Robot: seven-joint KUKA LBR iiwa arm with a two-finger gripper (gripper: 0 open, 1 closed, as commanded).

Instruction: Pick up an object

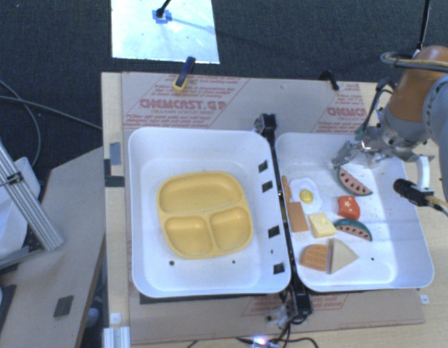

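The nearest thing to me is the red watermelon slice, lying flat in the back part of the right bin, its long axis running from the bin's back-left toward its front-right, the curved rind edge turned toward the front. My end effector sits just above and behind that slice, near the bin's back wall, and I cannot tell from this angle how its tips are set or whether anything is between them. My arm comes in from the right, the orange band bent over the bin's back right corner, the wrist angled down and to the left. A little forward of the slice lies a red tomato piece, and beside it a second, darker watermelon slice with a green rind, its long axis also slanting toward front-right. Further left are a fried egg, a brown strip and a yellow cheese cube; toward the front sit a waffle piece touching a pale wedge. In the left bin rests a yellow divided plate. Both bins stand on the bench.
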